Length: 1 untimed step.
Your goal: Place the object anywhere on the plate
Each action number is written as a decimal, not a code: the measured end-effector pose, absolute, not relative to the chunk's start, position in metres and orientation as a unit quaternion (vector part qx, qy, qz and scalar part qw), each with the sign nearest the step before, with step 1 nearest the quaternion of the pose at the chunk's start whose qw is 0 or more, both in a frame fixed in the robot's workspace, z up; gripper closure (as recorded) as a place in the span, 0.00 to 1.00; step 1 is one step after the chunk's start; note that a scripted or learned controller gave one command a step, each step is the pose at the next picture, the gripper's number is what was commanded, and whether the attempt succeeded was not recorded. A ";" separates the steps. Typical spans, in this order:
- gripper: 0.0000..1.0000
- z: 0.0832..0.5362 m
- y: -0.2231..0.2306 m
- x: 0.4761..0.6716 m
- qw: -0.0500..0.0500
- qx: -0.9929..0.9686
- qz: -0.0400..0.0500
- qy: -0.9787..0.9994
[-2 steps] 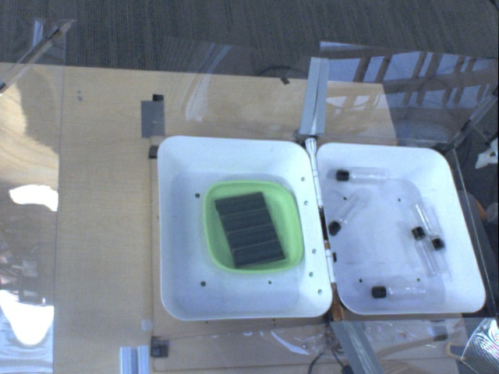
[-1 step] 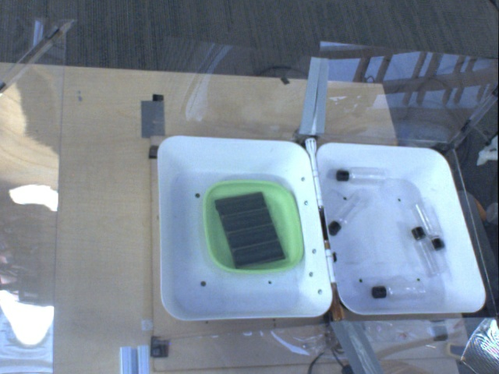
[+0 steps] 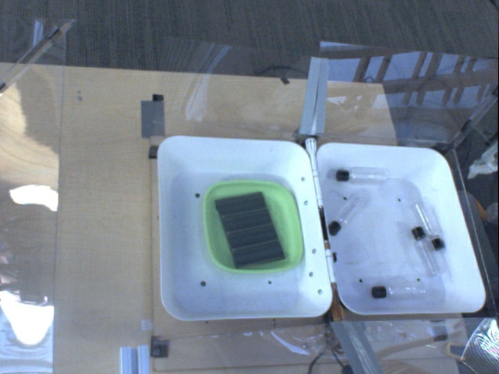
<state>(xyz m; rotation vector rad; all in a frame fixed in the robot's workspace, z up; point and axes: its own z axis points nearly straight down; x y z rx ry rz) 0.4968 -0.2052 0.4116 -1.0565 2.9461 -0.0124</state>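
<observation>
A lime-green square plate (image 3: 212, 226) lies in the middle of the left white bin (image 3: 178, 232). On the plate rests a dark grey ridged rectangular block (image 3: 249, 230), lying flat and turned slightly askew. In the right white bin (image 3: 460, 240) lie several clear vials with black caps: one at the back left (image 3: 362, 175), one left of centre (image 3: 341, 216), a pair at the right (image 3: 426, 224), and one near the front (image 3: 396, 291). All of them lie on their sides on the bin floor.
The bins touch along a central seam (image 3: 318, 209). A grey metal bar (image 3: 315, 100) stands behind that seam. Small black fixtures (image 3: 153, 117) sit on the wooden bench (image 3: 93, 209) left of the bins.
</observation>
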 end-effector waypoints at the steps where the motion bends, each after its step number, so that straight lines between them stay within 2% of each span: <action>1: 0.00 0.433 -0.205 0.497 0.006 -0.448 -0.005 0.894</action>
